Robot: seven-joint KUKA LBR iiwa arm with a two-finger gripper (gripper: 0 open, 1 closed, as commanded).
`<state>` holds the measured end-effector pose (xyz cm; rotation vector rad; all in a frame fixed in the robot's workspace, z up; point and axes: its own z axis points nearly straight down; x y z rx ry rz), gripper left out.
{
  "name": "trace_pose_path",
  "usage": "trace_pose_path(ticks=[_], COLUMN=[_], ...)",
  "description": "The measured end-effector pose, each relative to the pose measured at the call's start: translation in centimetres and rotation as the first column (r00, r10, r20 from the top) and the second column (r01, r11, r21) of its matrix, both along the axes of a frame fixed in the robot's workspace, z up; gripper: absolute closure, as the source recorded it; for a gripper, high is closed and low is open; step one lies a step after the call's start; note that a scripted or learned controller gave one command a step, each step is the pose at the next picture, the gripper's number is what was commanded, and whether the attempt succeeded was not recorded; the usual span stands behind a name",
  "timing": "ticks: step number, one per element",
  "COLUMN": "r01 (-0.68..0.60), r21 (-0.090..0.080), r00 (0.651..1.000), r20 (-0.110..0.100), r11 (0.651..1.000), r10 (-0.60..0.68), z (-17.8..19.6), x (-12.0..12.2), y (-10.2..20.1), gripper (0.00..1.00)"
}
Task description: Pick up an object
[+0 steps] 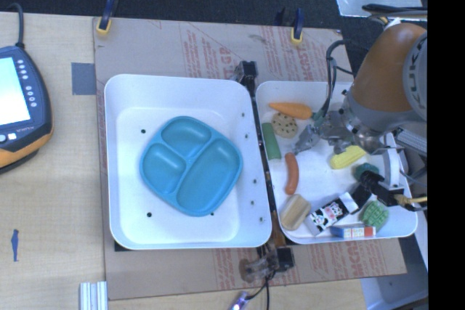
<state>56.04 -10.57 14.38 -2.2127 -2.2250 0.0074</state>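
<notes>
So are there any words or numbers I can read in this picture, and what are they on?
None can be read.
Cardboard sheet under the bins: rows of red print, too blurred to read.
Robot arm: dark letters at its right edge, cut off and unreadable.
Handheld screen unit on the left: small buttons, no readable marks.
Small tube in the right bin: red and blue markings, too small to read.

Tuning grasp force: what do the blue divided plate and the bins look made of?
Blue divided plate: likely moulded plastic, even matte colour, soft rounded compartment ridges. Left bin and right bin: probably rigid white plastic, smooth, rounded corners, faint sheen; can't confirm from look alone.
</notes>
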Motion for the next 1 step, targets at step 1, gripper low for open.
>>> trace_pose_path(ticks=[1], r01=[0.002], r21=[0.000], r00=[1.000], r20=[0.000], r11=[1.000], r10=[-0.002], z=[-5.26], x=[-1.19], y=[1.17], gripper=[0.00])
